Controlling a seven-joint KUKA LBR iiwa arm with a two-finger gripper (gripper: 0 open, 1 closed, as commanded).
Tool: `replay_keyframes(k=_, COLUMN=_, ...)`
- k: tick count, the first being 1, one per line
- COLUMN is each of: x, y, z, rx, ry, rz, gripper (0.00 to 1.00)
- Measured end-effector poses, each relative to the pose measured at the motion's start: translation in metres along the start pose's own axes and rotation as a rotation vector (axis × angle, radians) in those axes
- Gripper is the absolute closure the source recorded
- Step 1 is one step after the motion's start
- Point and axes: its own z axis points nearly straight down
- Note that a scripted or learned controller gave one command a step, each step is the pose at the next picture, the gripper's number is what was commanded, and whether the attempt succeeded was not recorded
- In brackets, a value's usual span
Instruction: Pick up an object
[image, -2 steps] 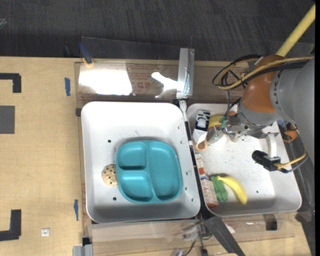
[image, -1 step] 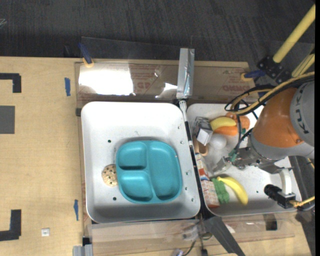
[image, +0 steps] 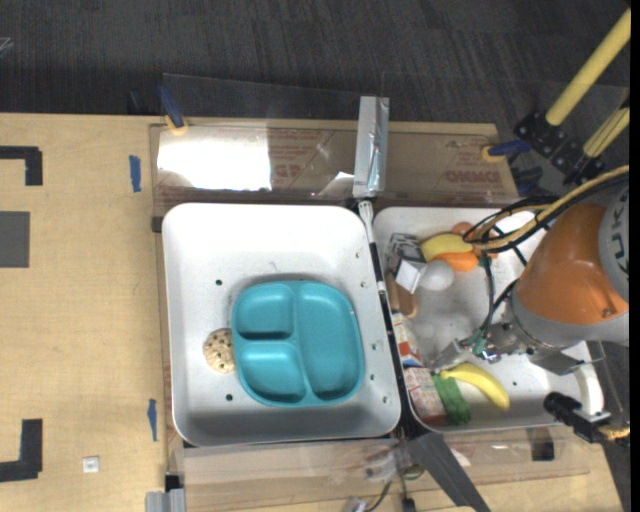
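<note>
Camera view puts the end effector (image: 468, 350) just above a banana (image: 480, 385); its opening cannot be told.

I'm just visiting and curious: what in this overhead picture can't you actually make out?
- Gripper: small and in clutter in the camera view; what it grips, if anything, is unclear.
- Right bin: its right part is covered by the arm.
- Items along the divider: too small and jumbled to identify.
- Cookie: partly hidden by the teal tray.

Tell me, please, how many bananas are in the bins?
2. One banana lies near the right bin's front edge, beside the green object. Another banana lies near its back, against the orange object. The arm may hide more.
</note>
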Motion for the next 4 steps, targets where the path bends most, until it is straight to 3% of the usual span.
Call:
replay_keyframes(k=1, x=-0.014, y=0.055, z=0.001, rx=0.002, ry=-0.001, rz=0.286, gripper=0.0)
replay_keyframes(k=2, x=-0.021, y=0.074, z=-0.121, rx=0.006, ry=-0.002, rz=0.57, gripper=0.0)
replay_keyframes(k=3, x=-0.028, y=0.111, z=-0.049, rx=0.01, ry=-0.001, rz=0.632, gripper=0.0)
replay_keyframes(k=4, x=-0.019, y=0.1, z=-0.047, rx=0.015, ry=-0.001, rz=0.833, gripper=0.0)
